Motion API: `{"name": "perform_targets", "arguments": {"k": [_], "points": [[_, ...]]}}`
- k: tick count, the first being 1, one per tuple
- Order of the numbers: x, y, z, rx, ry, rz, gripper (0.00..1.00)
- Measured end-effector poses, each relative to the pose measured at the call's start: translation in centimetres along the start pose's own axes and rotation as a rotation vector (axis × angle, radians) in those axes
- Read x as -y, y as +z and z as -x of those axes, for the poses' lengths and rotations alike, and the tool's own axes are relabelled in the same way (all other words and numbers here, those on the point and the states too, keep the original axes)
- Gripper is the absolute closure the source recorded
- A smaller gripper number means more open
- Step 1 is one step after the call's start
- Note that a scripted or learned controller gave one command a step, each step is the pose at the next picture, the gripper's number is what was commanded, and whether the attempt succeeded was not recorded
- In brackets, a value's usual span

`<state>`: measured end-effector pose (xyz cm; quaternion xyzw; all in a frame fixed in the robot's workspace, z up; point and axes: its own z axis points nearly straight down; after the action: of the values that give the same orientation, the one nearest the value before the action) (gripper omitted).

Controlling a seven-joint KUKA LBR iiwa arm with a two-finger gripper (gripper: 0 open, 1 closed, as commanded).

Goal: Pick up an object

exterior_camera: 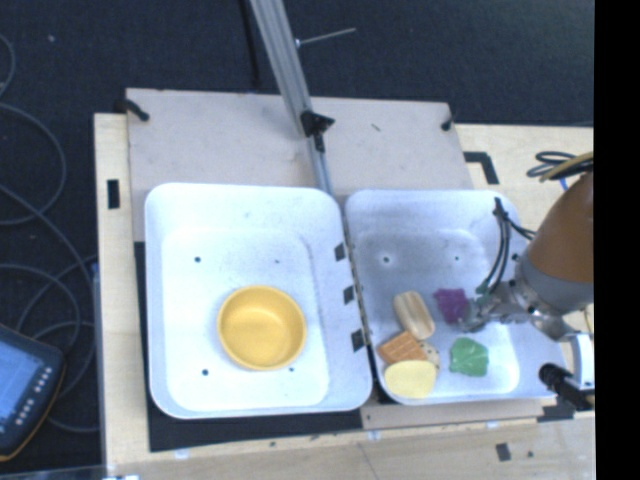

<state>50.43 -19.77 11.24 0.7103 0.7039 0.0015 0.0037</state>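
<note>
Two white bins sit side by side on the bench. Left bin (180,268): one yellow bowl (262,326), upright, near the middle and toward the near side, apart from the walls. Right bin (400,228): five objects grouped in its near half. A tan block (414,314) lies tilted near the bin's centre; a purple piece (452,303) lies just to its right. Nearer the camera, an orange-brown piece (402,348) touches a pale yellow round piece (411,378) that sits against the near wall. A green piece (469,357) lies to the right of those two, apart from the yellow one. The arm (562,248) enters from the right, its orange band above the right bin's right edge, with dark cables running along it. The gripper (480,313) is low in the right bin, just right of the purple piece and just beyond the green piece. Contact with either cannot be made out, and nothing is seen to be held. The far half of the right bin shows only bare white floor with small dark marks. A metal rail (285,63) runs from the far edge down to the gap between the bins.
</note>
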Motion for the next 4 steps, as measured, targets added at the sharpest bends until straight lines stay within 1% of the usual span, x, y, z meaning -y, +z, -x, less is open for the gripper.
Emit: {"name": "perform_targets", "arguments": {"k": [1, 2, 3, 4], "points": [[-0.5, -6.4, 0.3, 0.0, -0.013, 0.002, 1.0], [-0.7, -11.6, 0.5, 0.0, -0.013, 0.001, 1.0], [-1.6, -12.5, -5.0, -0.004, -0.018, -0.002, 1.0], [-3.4, -13.1, -9.2, -0.004, -0.017, -0.004, 1.0]]}}
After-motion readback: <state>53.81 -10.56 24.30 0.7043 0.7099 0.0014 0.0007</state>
